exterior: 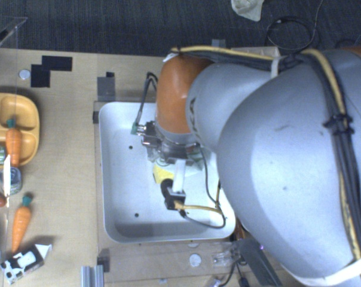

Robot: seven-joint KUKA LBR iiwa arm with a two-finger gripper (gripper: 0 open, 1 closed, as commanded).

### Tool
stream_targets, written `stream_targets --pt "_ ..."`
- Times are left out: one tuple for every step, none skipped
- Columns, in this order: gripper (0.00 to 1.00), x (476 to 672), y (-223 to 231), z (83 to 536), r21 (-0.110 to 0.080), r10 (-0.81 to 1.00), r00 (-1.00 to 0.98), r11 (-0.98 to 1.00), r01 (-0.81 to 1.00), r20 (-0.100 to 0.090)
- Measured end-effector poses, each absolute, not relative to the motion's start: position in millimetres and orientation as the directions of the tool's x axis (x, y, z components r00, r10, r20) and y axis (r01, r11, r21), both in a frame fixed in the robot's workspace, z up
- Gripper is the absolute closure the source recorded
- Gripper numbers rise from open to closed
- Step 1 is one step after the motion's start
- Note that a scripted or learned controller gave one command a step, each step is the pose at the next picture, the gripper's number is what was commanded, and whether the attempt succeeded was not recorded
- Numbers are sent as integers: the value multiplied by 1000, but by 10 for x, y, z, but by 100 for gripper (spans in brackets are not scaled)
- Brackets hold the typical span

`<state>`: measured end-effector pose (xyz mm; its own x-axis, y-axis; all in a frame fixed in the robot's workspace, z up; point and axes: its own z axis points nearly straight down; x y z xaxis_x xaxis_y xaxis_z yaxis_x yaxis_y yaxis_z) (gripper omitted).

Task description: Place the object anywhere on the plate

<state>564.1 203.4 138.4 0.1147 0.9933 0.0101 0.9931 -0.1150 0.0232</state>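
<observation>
1. My gripper (171, 159) hangs low inside the white bin (118, 160). My own wrist covers it, so I cannot tell how far open it is or whether it holds anything.
2. Right by it, on the side toward the view's left, a small yellow object (161, 174) lies on the bin floor. It is mostly hidden, so I cannot make out its long axis.
3. Farthest off, the tan plate (31, 115) sits outside the bin at the view's left edge, with a carrot (12, 145) on it. I judge the carry runs that way, over the bin wall.
</observation>
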Motion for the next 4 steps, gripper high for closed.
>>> stream_targets --pt "100 5626 1400 2126 8 1000 14 -14 1000 2" --pt "100 5438 1913 1431 11 986 -164 164 986 2" --pt "100 5505 1172 2100 9 986 -166 166 986 0" --pt "100 5493 1651 1982 4 971 -240 240 971 0"
